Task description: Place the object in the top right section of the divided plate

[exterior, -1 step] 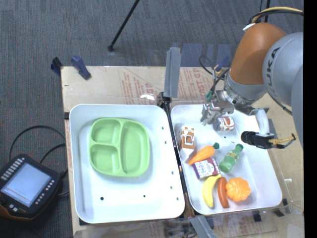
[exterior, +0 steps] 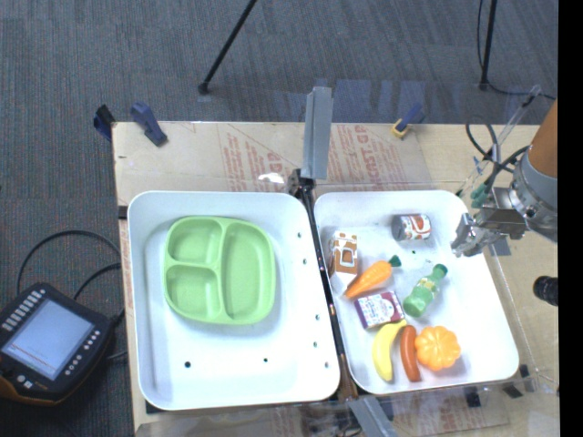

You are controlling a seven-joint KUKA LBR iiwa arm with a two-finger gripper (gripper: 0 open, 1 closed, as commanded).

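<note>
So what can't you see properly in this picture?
- Gripper, camera view: small and blurry at the right bin's edge, so open or shut is unclear.
- Arm, camera view: cut off by the right edge above the wrist.
- Hot dog, camera view: partly tucked between the banana and the orange pumpkin.
- Can and small carton, camera view: labels too small to read.

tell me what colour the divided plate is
Light green; the divided plate shows in the camera view.

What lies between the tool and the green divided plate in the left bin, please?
In the camera view, the can and small carton in the right bin, then the bins' adjoining rims, lie between the tool and the divided plate.
</note>
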